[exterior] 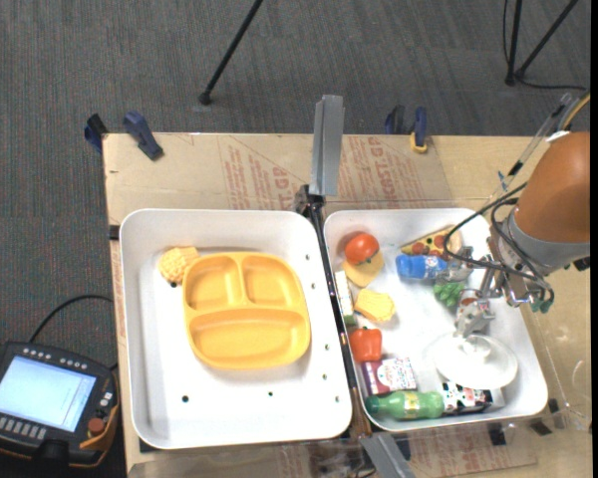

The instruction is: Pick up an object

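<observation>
Objects: I see the pickable clutter in the right white bin (530, 358), none taken yet.
Left bin: the left white bin (149, 366) bears a yellow three-compartment plastic tray (247, 310), with a yellow toy corn cob (176, 262) touching its upper-left corner.
Right bin, left side: red toy tomato (360, 247), yellow sponge-like block (375, 306), red toy pepper (365, 345), green plastic bottle (409, 403) lying along the near wall.
Right bin, right side: white round lid-like disc (471, 360), directly below the tool.
Tool: two-finger gripper (475, 317) poised above the disc; I cannot tell how it is set.
Handling, my guess: the disc looks light, stiff and slick; I would pinch its raised centre, not the flat rim.
</observation>
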You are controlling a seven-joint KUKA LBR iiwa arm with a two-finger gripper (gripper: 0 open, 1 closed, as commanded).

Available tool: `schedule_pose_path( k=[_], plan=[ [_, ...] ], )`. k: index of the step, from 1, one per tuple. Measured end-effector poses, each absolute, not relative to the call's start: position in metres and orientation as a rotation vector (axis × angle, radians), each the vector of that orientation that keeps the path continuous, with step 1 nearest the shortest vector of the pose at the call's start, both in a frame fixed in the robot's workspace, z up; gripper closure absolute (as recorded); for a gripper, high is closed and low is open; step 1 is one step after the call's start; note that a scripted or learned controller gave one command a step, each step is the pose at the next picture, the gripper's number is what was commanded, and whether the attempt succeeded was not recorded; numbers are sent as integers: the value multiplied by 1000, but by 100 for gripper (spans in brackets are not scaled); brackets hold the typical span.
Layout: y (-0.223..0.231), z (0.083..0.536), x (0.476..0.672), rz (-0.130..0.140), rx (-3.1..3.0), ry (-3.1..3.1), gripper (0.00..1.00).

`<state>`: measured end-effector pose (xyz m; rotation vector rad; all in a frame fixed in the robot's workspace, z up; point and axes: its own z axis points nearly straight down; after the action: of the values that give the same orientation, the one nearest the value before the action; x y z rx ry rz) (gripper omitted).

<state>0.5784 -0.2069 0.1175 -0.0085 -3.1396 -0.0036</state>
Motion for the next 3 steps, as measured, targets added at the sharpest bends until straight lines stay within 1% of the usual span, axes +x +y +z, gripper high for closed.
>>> schedule_pose_path(
  k=[1, 2, 3],
  plan=[
    [-191, 86, 599, -3, 42, -3140, 0],
    [-203, 88, 626, -19, 801, -3040, 0],
    [-157, 88, 646, -3, 1005, -2982, 0]
  ],
)
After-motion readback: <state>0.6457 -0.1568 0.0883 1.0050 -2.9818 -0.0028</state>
